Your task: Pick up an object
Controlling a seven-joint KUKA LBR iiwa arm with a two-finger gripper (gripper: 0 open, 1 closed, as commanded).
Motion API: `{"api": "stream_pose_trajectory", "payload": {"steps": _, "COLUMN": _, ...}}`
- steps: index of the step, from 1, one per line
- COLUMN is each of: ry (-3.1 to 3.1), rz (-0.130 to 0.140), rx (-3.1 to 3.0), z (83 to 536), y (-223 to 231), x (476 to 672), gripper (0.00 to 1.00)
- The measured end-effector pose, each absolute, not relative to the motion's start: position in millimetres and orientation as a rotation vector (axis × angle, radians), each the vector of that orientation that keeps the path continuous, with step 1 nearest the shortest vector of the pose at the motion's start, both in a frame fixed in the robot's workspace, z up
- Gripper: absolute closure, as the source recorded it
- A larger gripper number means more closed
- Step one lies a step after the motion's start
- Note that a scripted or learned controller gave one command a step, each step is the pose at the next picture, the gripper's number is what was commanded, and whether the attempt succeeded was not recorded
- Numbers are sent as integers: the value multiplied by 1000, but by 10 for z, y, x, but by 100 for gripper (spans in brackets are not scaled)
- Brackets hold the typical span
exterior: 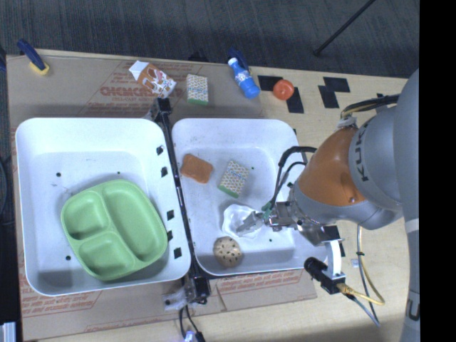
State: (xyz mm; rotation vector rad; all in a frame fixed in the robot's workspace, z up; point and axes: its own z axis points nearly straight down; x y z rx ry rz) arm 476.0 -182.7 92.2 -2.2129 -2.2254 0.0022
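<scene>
From above, the gripper (251, 224) sits low inside the right bin (285, 130), at a crumpled clear plastic wrapper (235, 218). Whether the claw is spread or pinching cannot be told, since wrapper and metal blur together. Relative to that wrapper, an orange sponge-like block (197, 168) lies up and left, a patterned square packet (234, 177) just above, a speckled brown ball (227, 251) just below. Nothing looks lifted yet; the grasp and raise seem still to do.
</scene>
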Motion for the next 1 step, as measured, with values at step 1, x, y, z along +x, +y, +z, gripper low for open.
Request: {"api": "stream_pose_trajectory", "payload": {"steps": 1, "ry": -2227, "rz": -1, "rx": -2213, "z": 984, "y": -1695, "x": 5467, "gripper": 0}}
